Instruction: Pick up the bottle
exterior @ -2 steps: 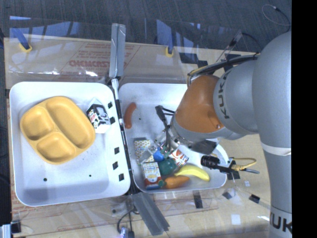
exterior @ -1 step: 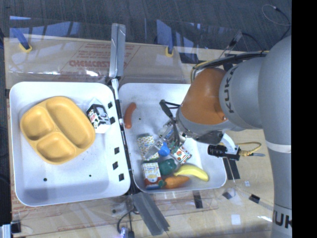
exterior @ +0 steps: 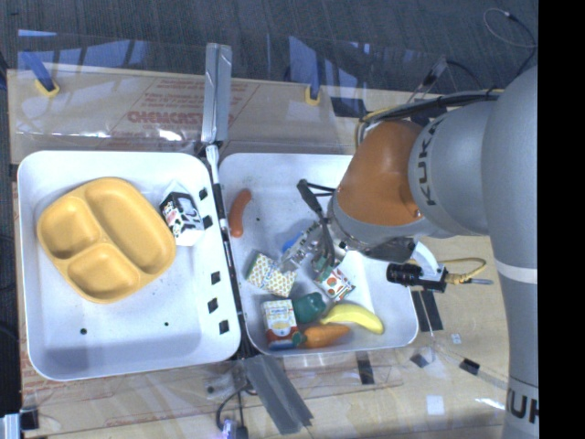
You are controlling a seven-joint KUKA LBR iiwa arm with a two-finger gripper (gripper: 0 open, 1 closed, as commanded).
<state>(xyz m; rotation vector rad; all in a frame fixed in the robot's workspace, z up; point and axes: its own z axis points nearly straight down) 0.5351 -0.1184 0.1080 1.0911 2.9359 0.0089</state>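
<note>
My gripper (exterior: pixel 313 248) is low inside the right bin (exterior: pixel 274 174), over the cluster of items at its middle. The grey arm with its orange band (exterior: pixel 382 176) comes in from the right and covers the bin's right part. A small bluish, partly clear object (exterior: pixel 294 242), possibly the bottle, lies right at the gripper's left side. I cannot tell whether it is touched. Part of the pile is hidden beneath the gripper.
Around the gripper lie a checkered packet (exterior: pixel 271 275), a small strawberry carton (exterior: pixel 336 284), a juice box (exterior: pixel 280 318), a green item (exterior: pixel 309 305), a banana (exterior: pixel 353 316), a carrot (exterior: pixel 322 336) and a sausage (exterior: pixel 239 212). The left bin (exterior: pixel 110 337) holds a yellow divided plate (exterior: pixel 103 236) and a black-and-white carton (exterior: pixel 185 216).
</note>
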